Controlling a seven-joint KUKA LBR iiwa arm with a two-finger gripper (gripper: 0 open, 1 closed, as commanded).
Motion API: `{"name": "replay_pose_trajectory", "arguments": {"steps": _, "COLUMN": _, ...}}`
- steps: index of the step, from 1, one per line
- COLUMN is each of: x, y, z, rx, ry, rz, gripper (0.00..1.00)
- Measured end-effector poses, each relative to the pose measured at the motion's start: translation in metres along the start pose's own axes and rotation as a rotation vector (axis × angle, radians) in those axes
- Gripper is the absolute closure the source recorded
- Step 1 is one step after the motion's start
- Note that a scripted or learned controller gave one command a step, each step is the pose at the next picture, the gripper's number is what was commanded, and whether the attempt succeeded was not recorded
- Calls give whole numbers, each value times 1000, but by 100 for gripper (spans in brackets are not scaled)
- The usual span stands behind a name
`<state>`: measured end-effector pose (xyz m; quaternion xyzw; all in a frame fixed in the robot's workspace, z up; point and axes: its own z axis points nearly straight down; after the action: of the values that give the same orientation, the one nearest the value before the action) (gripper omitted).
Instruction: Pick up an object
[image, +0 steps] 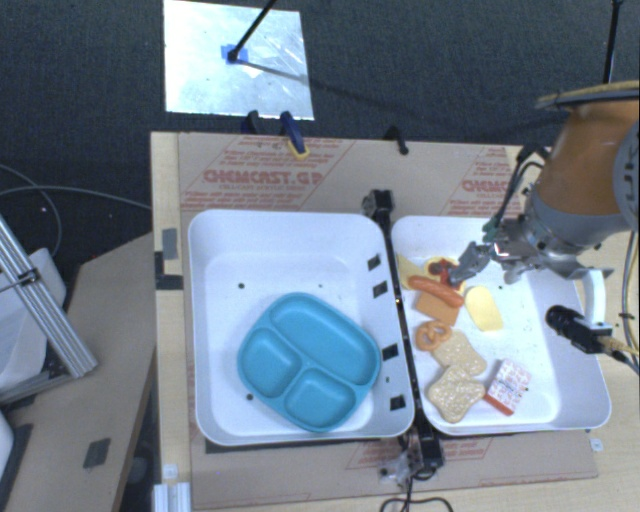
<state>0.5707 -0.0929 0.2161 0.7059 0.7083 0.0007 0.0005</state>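
Observation:
In the camera view, the right bin (575, 400) holds several toy foods. An orange sausage (437, 291) lies beside a small red piece (440, 267). There are also a yellow cheese wedge (485, 309), a pretzel (434, 335), two toast slices (458, 351) (452, 392) and a red-and-white packet (508, 386). My gripper (490, 268) hangs over the bin's far part, just right of the red piece and above the cheese. Its fingers (467, 266) are spread open with nothing between them.
The left bin (220, 300) holds a blue divided plate (308, 362). A black ridge (395, 310) with clips separates the two bins. A black fitting (575, 328) juts over the right bin's right wall. A shiny sheet (238, 60) lies beyond the bench.

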Motion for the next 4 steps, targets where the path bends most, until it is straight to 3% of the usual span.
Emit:
{"name": "replay_pose_trajectory", "arguments": {"steps": 1, "x": -10, "y": 41, "z": 122, "rx": 4, "ry": 0, "rz": -1, "gripper": 0}}
{"name": "replay_pose_trajectory", "arguments": {"steps": 2, "x": -10, "y": 42, "z": 105, "rx": -3, "ry": -1, "rz": 0, "gripper": 100}}
{"name": "replay_pose_trajectory", "arguments": {"steps": 3, "x": -51, "y": 49, "z": 17, "rx": -8, "ry": -4, "rz": 4, "gripper": 100}}
{"name": "replay_pose_trajectory", "arguments": {"steps": 4, "x": -20, "y": -18, "z": 98, "rx": 12, "ry": 4, "rz": 3, "gripper": 100}}
